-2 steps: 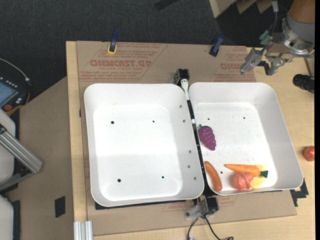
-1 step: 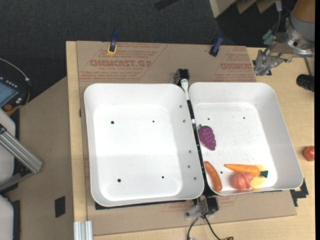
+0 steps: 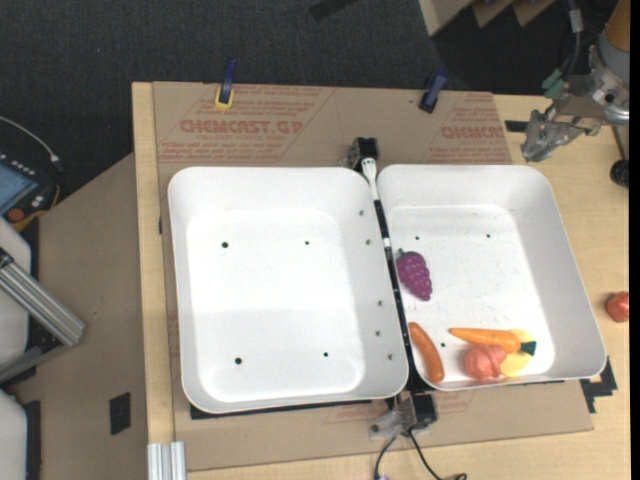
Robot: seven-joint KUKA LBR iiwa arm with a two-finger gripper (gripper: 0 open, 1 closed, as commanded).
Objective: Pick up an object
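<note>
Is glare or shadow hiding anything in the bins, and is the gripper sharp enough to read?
Camera view: even light, white bins bright but not blown out; soft shadow under the left bin's upper rim. Purple grapes, carrot and the other toys read clearly. The gripper at upper right is small and soft, its state unreadable.

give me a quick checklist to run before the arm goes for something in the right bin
1. Targets present: ok. The right bin holds purple grapes, a carrot, an orange-red sausage-shaped piece and a pink piece.
2. Claw position: not ok. The claw sits beyond the bin's far right corner, not over any item.
3. Claw carrying anything: ok, nothing seen in it.
4. Isolated target: ok. The grapes lie apart from the rest.
5. Clutter: not ok. The carrot, the pink piece and a small yellow piece crowd together at the near edge.
6. Wall clearance: cannot tell for the grapes, close to the inner wall.
</note>
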